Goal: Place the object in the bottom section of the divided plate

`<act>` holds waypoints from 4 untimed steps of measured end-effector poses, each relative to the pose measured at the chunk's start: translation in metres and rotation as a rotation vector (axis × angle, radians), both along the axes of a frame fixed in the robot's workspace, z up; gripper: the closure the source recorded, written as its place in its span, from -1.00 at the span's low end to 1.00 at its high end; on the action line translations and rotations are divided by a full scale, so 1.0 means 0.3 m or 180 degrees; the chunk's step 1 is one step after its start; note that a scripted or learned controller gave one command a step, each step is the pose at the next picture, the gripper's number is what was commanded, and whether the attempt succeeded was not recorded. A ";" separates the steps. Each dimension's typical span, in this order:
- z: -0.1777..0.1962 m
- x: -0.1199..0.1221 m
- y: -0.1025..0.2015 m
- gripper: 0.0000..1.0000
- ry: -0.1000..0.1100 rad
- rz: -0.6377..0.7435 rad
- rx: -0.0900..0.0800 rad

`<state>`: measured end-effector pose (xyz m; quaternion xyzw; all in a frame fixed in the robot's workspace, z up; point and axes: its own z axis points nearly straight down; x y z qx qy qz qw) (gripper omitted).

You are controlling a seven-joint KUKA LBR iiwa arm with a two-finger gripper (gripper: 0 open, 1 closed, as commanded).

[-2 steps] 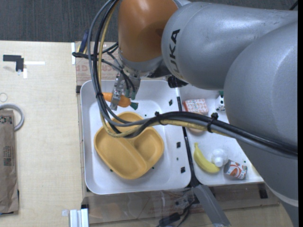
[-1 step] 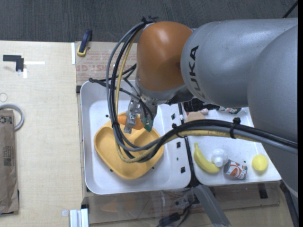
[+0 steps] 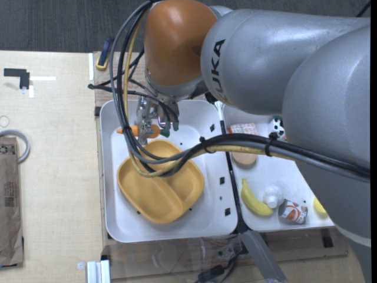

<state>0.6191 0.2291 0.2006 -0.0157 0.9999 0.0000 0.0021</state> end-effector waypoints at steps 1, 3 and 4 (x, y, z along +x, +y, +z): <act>-0.300 0.046 -0.001 1.00 -0.0021 0.0869 0.0007; -0.278 0.062 0.017 1.00 -0.0109 0.2186 0.0025; -0.241 0.068 0.015 1.00 -0.0132 0.2167 0.0031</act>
